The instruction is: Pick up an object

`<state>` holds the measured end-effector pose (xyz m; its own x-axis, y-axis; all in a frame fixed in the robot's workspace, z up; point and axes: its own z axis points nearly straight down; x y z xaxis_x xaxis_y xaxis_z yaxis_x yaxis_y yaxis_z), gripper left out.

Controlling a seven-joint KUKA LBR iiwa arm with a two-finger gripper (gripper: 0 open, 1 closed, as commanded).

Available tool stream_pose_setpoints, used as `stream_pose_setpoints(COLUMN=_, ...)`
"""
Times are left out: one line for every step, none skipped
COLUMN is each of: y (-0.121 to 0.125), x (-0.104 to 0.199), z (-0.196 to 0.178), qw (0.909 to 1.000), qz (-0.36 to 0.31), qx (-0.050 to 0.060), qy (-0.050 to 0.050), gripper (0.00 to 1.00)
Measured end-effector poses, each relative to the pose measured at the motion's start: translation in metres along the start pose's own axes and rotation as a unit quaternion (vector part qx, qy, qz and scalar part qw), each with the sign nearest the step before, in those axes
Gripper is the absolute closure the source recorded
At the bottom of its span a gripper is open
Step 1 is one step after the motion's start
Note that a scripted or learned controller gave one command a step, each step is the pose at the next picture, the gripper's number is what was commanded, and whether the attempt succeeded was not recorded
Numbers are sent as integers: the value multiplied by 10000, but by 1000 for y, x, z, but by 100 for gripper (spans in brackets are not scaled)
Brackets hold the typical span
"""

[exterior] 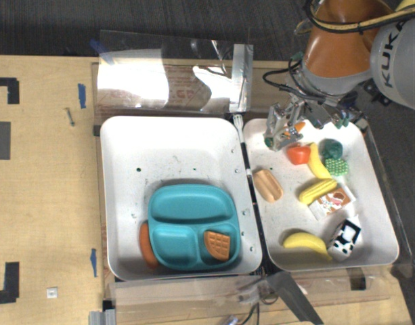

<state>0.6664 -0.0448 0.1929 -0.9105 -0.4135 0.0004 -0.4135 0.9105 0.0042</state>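
We see two white bins side by side; the left bin (pixel 119 181) holds a teal tray (pixel 191 225) with three compartments, and a waffle (pixel 218 245) lies in the tray's lower right compartment; an orange thing (pixel 146 244) peeks out from under the tray's left edge.

The right bin (pixel 376 202) holds the rest, and we place them from the tomato (pixel 298 154) near its top; a bread roll (pixel 267 185) lies below and left of the tomato, its long axis tilted from upper left to lower right; a curved banana (pixel 319 161) sits just right of the tomato, running mostly up and down; a green piece (pixel 333 156) lies further right; a corn cob (pixel 318 190) lies below, slanting up to the right, touching a small card (pixel 331 203); a second banana (pixel 306 242) lies well below, long axis nearly level; a black-and-white toy (pixel 344 238) sits just right of it.

The gripper (pixel 283 139) hangs just above and left of the tomato; its fingers point down into the bin, and we cannot tell whether they are spread or pressed together.
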Motion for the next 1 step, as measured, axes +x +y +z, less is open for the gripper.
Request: stream_pose_setpoints(y=-54, x=22, z=-108, qw=9969, qz=783, qx=64, qy=-86, gripper=100)
